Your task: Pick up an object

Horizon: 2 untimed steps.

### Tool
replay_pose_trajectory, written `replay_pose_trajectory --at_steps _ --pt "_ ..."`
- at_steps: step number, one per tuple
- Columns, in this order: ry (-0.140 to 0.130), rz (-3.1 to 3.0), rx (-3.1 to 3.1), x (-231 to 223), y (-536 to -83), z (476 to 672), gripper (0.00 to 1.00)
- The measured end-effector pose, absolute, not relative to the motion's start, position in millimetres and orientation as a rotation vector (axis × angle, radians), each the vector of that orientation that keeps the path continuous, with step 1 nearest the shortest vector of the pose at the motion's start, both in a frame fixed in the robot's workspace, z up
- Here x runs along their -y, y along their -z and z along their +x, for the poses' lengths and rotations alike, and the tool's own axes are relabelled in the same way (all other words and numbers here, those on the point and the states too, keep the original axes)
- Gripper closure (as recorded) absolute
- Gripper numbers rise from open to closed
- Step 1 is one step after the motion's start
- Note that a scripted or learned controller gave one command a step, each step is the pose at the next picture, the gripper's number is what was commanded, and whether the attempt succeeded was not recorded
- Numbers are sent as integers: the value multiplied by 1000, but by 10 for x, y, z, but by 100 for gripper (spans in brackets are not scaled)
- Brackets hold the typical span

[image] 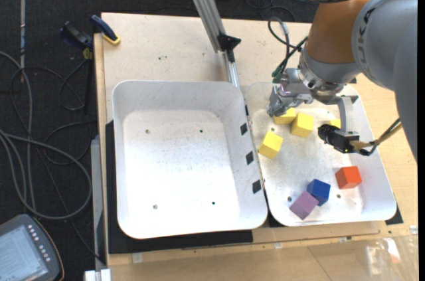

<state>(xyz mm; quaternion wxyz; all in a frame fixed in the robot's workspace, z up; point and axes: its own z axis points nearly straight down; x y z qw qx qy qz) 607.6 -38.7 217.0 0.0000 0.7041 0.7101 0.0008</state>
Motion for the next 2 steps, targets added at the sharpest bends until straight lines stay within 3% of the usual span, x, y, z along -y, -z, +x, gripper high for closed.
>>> replay_pose_trajectory --at_steps 2 --pt "-5 2213 -2228 -531 -2294 6422 100"
